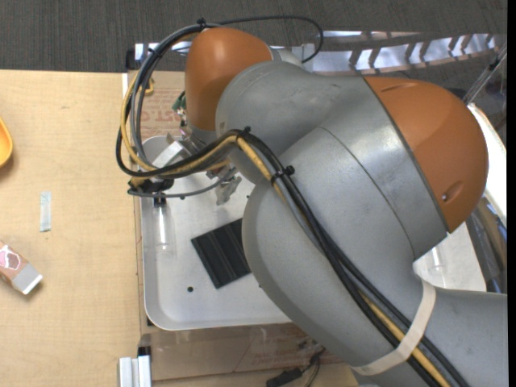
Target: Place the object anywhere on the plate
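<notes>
Over the white bin (161, 297), camera view, my gripper (226, 185) hangs near its far edge; I cannot tell its state, the arm (339, 216) covers most of it. A black ridged object (219, 252) lies mid-bin. I see no plate, so I'd confirm both before descending.

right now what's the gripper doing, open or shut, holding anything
gripper: low over the white bin, mostly hidden by the arm; open or shut cannot be told.
</notes>
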`<state>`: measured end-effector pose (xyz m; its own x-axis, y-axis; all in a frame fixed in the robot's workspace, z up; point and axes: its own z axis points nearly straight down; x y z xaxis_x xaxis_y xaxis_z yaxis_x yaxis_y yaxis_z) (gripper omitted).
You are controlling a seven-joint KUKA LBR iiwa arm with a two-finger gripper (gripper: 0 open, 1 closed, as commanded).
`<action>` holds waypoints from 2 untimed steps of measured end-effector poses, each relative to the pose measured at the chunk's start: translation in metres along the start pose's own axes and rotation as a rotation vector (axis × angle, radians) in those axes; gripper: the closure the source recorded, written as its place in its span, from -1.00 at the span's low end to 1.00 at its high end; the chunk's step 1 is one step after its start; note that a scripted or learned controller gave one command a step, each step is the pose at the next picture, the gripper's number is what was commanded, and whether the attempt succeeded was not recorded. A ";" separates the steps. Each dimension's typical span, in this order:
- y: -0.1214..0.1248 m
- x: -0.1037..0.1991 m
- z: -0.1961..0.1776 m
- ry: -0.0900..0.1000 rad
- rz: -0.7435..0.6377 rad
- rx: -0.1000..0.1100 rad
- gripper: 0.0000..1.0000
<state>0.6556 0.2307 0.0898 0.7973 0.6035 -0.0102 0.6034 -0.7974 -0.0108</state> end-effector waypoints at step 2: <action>0.001 -0.001 0.001 -0.002 0.025 -0.001 -1.00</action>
<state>0.6555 0.2288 0.0884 0.8119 0.5836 -0.0128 0.5835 -0.8120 -0.0095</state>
